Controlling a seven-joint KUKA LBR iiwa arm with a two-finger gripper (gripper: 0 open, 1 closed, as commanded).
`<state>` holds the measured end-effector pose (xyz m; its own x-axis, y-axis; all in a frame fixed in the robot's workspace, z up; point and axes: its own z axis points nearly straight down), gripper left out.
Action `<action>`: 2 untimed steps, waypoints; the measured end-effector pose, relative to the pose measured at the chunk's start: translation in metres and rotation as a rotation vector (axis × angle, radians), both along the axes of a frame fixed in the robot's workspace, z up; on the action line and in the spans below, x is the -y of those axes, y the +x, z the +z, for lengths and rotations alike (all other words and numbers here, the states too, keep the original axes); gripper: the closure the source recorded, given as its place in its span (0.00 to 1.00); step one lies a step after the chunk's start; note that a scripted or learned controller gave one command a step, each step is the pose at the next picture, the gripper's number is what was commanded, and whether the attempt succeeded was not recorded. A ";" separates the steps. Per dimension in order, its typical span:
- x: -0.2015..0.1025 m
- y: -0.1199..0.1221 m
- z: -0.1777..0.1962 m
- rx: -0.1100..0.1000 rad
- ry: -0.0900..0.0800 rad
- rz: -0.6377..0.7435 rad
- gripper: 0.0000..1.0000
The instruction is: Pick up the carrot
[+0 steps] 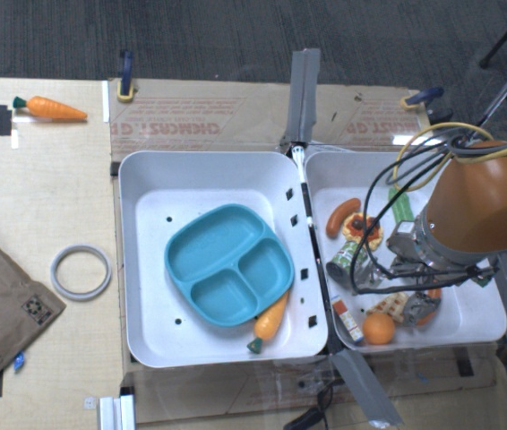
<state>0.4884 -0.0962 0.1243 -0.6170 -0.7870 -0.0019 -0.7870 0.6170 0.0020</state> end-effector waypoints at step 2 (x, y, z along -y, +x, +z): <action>0.005 0.001 0.001 0.004 0.000 0.166 0.00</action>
<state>0.4891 -0.1011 0.1257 -0.4784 -0.8781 -0.0037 -0.8781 0.4784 -0.0011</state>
